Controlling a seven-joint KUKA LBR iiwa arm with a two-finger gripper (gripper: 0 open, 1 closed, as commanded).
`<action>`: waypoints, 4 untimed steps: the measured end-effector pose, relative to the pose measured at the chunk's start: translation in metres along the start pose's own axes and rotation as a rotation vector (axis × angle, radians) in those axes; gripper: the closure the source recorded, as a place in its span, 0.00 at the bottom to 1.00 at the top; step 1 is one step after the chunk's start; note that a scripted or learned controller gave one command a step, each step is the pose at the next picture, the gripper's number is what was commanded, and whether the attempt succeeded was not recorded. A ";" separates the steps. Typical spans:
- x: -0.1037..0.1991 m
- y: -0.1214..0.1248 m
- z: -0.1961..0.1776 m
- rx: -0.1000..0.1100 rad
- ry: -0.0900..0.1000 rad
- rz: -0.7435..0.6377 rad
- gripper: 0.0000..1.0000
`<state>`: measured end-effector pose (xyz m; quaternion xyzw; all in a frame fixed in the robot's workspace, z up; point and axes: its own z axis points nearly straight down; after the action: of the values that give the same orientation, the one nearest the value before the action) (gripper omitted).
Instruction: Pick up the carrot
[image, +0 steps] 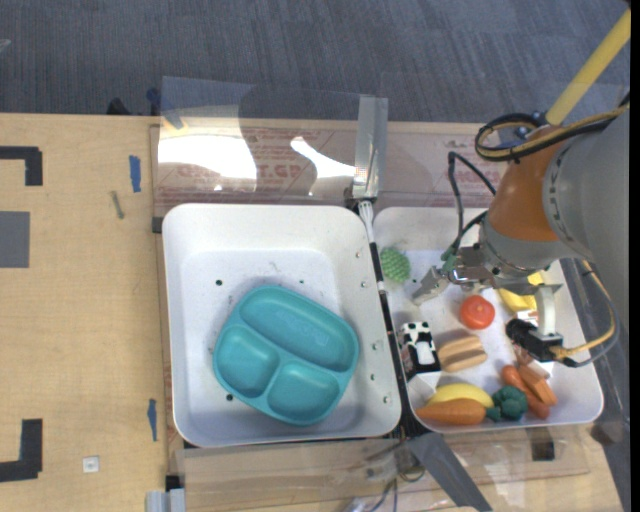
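The carrot (528, 384) lies untouched near the front right corner of the right bin (590, 410), just beside a green toy (510, 401), while the gripper (432, 287) hovers well apart near the bin's left side, fingers apart and empty, so the pick is not yet begun.

A teal plate (287, 353) lies in the left bin (190, 240). In the right bin (590, 400), a tomato (478, 312) sits at centre, a green ball (395, 264) at ten o'clock, a hot dog (462, 352) and mango (455, 405) toward six.
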<state>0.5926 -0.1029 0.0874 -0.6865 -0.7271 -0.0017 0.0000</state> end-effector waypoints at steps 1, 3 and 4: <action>-0.108 0.072 -0.032 -0.004 0.001 0.156 0.00; -0.014 -0.054 0.000 -0.002 -0.001 0.428 0.00; -0.001 -0.111 -0.001 -0.006 -0.003 0.433 0.00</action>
<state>0.4817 -0.1104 0.0877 -0.8268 -0.5625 -0.0030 -0.0025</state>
